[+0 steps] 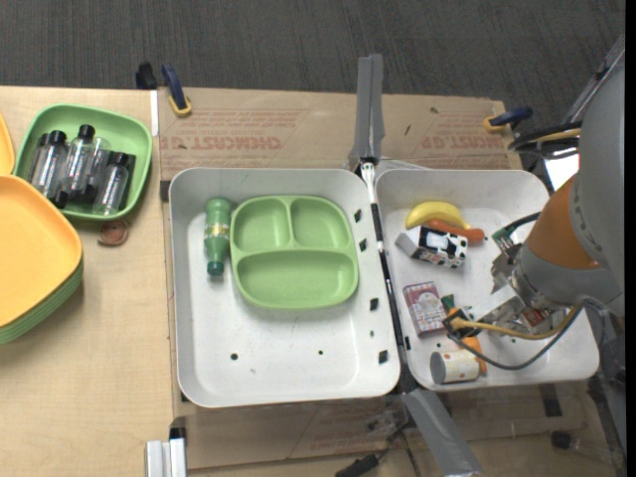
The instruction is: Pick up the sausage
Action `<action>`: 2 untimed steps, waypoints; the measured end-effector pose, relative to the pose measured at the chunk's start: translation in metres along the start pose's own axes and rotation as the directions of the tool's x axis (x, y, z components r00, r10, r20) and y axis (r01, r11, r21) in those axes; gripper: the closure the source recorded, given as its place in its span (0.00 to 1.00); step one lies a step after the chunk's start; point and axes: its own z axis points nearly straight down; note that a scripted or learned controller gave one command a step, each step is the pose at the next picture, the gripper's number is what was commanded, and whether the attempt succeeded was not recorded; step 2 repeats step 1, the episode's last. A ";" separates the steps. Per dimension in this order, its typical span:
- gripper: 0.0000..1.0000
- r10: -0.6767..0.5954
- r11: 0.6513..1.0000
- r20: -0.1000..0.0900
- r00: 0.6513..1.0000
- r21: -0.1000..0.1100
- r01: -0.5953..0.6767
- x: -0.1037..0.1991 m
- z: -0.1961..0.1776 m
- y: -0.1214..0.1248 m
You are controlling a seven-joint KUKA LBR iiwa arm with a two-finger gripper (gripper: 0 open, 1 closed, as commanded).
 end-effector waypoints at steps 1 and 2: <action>1.00 0.192 0.981 0.000 0.981 0.001 -0.192 -0.015 0.000 0.006; 1.00 0.192 0.981 0.000 0.981 0.001 -0.192 -0.015 0.000 0.006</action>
